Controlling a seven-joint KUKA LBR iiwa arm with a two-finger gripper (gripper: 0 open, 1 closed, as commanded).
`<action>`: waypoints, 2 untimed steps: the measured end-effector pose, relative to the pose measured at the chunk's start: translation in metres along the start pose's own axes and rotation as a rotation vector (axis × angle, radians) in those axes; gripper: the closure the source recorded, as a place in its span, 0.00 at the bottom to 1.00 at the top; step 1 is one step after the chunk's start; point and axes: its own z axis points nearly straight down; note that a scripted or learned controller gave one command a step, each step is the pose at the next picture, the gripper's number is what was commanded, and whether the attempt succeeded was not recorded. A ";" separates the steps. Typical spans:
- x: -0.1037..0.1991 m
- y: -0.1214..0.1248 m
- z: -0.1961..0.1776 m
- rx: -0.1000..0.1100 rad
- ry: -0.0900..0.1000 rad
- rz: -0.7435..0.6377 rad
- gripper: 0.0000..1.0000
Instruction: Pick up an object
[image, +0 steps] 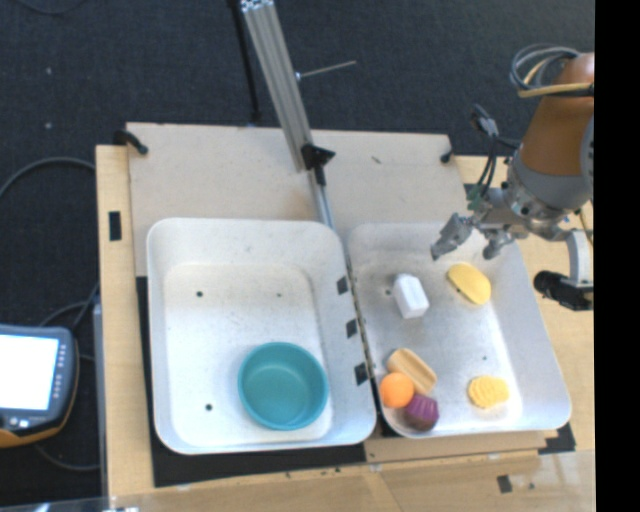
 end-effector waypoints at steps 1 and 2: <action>0.000 0.000 0.000 0.000 0.000 0.000 0.00; 0.007 -0.003 0.060 0.006 0.000 0.001 0.00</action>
